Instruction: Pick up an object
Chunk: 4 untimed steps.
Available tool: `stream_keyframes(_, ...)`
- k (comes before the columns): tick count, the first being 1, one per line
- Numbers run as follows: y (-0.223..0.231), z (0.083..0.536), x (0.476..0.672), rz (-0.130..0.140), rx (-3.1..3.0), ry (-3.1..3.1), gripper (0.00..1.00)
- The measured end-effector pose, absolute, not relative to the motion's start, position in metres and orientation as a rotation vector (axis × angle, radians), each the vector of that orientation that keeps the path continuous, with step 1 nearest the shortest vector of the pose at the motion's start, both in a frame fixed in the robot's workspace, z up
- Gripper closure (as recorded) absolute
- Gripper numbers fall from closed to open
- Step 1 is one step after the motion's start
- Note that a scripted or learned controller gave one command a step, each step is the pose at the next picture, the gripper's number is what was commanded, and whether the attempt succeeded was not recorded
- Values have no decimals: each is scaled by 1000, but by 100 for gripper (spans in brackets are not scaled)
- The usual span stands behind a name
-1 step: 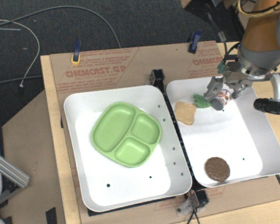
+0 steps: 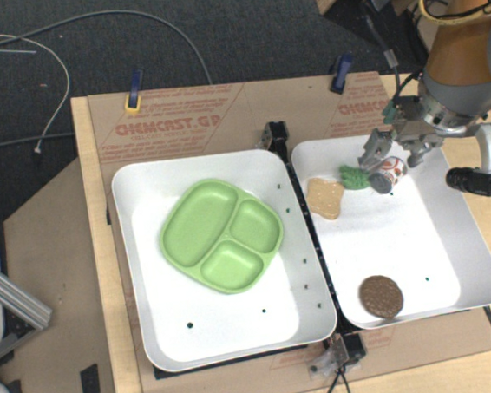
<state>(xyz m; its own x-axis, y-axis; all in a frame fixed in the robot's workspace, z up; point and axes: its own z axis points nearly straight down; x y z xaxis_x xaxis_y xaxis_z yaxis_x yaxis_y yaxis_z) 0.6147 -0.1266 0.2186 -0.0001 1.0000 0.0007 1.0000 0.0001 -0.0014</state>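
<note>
My gripper (image 2: 393,163) hangs low over the back of the right bin (image 2: 459,238), its two fingers spread open. A small red and white can-like object (image 2: 392,168) lies on the bin floor between the fingertips; I cannot tell if they touch it. A green leafy piece (image 2: 354,175) lies just left of the left finger (image 2: 372,153). A tan bread-like slice (image 2: 325,198) rests further left near the bin's wall. A round brown patty (image 2: 381,295) sits at the bin's front.
The left bin (image 2: 154,323) holds a green divided plate (image 2: 222,235). A black divider with clamps runs between the bins (image 2: 305,220). A black part of the arm (image 2: 475,179) juts out over the right bin's right rim.
</note>
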Motion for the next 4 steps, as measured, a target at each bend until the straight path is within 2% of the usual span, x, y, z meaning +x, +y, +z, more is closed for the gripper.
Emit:
stream_keyframes(1,-128,174,607,5,-2218,-2217,0)
stream_keyframes(2,-120,115,612,4,-2216,-2219,0)
stream_keyframes(3,-119,87,613,-2,-2220,-2220,0)
stream_keyframes(4,-118,102,616,-14,-2222,-2225,100)
